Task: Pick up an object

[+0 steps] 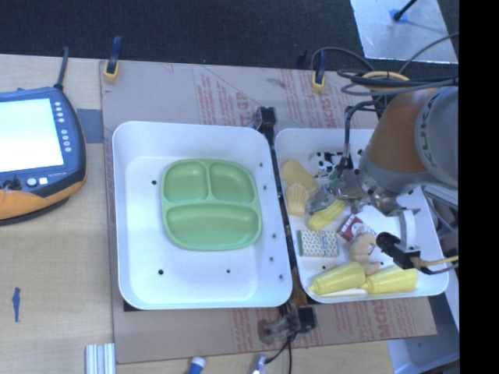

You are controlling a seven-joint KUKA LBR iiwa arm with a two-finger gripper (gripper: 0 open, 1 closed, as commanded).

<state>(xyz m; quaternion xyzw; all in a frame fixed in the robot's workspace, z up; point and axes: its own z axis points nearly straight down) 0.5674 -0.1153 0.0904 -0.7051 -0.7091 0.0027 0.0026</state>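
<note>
Arm over the right bin (437, 285); the gripper's (341, 187) state cannot be told.

The gripper sits low among small toy items in the right bin, too crowded to judge any grasp. Beside it: one yellow corn cob (325, 214), one pale ridged piece (296, 199). Toward the bin's near edge: one green-patterned packet (318, 243), two yellow cone-shaped pieces (337, 278), one red-and-white item (352, 227). Left of that bin, a second white bin (140, 283) holds one green divided plate (210, 204). Both rest on cardboard (179, 92) over a wooden bench (47, 287); one tablet-style pendant (35, 150) lies far left.
</note>
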